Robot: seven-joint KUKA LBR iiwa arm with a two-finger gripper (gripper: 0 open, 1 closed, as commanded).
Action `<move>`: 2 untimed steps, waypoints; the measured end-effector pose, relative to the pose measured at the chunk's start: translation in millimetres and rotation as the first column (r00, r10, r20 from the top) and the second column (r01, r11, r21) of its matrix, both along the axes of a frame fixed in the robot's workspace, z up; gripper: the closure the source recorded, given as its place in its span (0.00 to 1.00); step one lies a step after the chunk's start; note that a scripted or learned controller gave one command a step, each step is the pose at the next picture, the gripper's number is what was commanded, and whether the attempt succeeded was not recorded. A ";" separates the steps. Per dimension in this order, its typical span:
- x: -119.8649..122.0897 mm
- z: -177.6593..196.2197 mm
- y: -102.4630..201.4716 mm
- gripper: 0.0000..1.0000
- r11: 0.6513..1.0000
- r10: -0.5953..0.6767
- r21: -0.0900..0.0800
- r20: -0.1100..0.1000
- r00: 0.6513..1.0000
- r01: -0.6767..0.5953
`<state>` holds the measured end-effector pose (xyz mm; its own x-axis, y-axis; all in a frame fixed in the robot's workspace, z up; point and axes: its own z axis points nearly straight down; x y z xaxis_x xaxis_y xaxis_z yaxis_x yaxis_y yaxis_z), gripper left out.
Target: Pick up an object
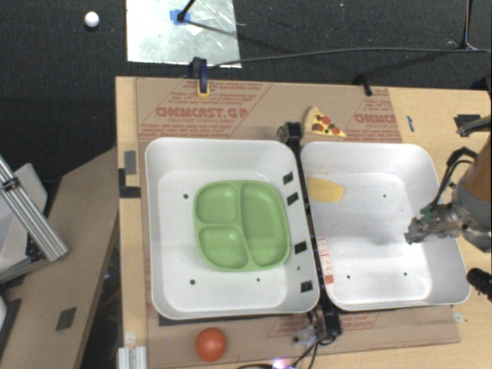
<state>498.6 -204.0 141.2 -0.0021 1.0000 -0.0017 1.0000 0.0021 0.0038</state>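
We cannot tell the gripper [421, 227] state. Left bin [165, 206] holds a green divided plate [241, 224]; right bin [400, 283] holds a yellow piece [326, 191], at the gripper's 10 o'clock.

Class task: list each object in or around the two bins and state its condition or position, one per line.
Green divided plate: flat in left bin, right way up.
Yellow flat piece: lying in right bin.
Pizza slice toy: on the bench behind the bins.
Red ball: on the bench in front.
Gripper: low over right bin.

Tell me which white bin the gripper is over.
The right bin: the gripper is at its right side, and it holds a yellow piece. The left bin holds the green plate.
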 end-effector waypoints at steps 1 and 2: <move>1.3 45.6 6.8 1.00 1.000 0.003 0.000 0.001 1.000 -0.003; 3.1 95.2 6.3 1.00 1.000 0.003 -0.001 0.003 1.000 -0.003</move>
